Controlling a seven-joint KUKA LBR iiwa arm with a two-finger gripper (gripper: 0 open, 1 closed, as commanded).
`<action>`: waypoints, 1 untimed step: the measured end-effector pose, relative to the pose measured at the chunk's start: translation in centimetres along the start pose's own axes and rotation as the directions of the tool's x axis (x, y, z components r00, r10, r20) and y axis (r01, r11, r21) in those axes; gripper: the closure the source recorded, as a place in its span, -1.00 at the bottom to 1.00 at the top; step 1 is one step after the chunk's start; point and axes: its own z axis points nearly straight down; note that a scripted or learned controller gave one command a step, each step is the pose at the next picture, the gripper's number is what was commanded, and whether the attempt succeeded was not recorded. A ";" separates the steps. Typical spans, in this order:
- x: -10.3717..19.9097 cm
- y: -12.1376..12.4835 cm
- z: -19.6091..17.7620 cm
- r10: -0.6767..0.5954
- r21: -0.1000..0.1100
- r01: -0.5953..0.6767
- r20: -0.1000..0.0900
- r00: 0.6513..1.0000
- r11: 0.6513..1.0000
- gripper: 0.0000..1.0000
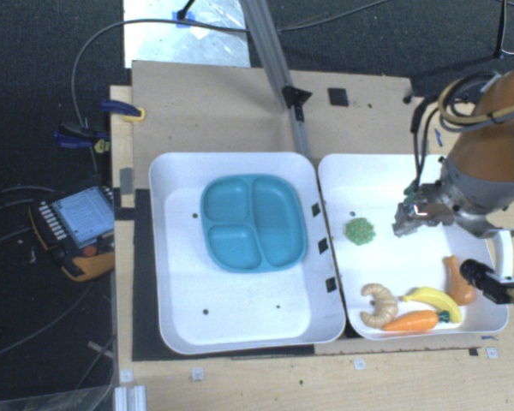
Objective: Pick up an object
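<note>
We see two white bins side by side on the bench. The left bin (176,315) holds a blue divided plate (254,223) in its upper half, leaving bare floor toward the near rim. The right bin (360,174) has open floor across its upper and middle part; its objects crowd the lower right corner. There a croissant (378,303) lies just beside a carrot (410,321), with a banana (434,300) touching the carrot from above, and an orange-brown piece (458,282) near the right wall. A green broccoli-like piece (359,230) sits alone near the left wall, well apart from the rest.

The gripper (409,221) hangs over the right bin's middle, just right of the green piece. We cannot tell whether it is parted or closed, and nothing is visibly held.
</note>
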 end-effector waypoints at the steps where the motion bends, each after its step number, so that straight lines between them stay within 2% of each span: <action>1: 6.2 0.2 -0.6 -0.001 0.001 0.001 0.000 1.000 1.000 1.00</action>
